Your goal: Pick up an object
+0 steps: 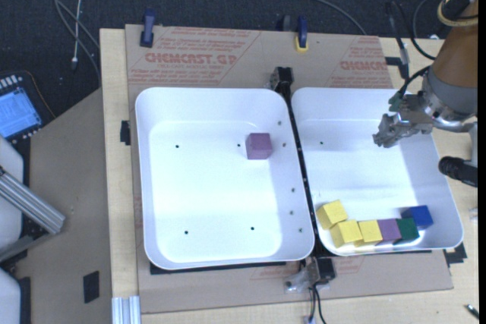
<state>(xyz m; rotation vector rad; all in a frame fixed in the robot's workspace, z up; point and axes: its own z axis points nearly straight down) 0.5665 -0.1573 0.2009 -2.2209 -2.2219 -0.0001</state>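
While the gripper hangs over the right bin with its grip too blurry to tell, a small purple block with flat sides sits alone on the floor of the left bin.

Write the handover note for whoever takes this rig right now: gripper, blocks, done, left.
Gripper: over the upper part of the right bin, above bare floor; nothing visible between its fingers, and open or shut can't be told.
Blocks: one purple block alone in the left bin. A row of blocks lies along the right bin's near edge: yellow ones, then purple, green, blue.
Done: nothing picked up.
Left: the whole pick. The arm must go down to a block, close on it and lift.
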